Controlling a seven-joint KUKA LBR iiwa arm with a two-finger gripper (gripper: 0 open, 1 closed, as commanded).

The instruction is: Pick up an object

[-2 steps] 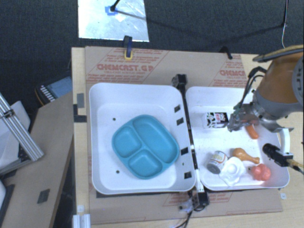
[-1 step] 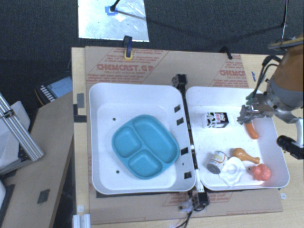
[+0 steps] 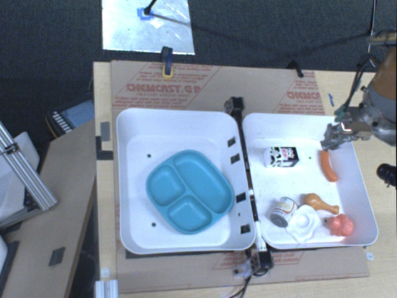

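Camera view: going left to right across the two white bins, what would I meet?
Blue divided plate → black-and-white carton → small can → white piece → toy drumstick → orange sausage → pink toy.

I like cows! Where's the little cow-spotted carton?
The carton lies in the right bin, near its middle, left of the orange sausage.

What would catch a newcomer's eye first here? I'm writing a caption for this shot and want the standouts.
The big blue divided tray jumps out, lying alone in the left bin. Next come the small colourful items in the right bin: an orange sausage near the far right edge, a black-and-white carton mid-bin, and a chicken drumstick near the front. The arm's hand hangs just above the sausage.
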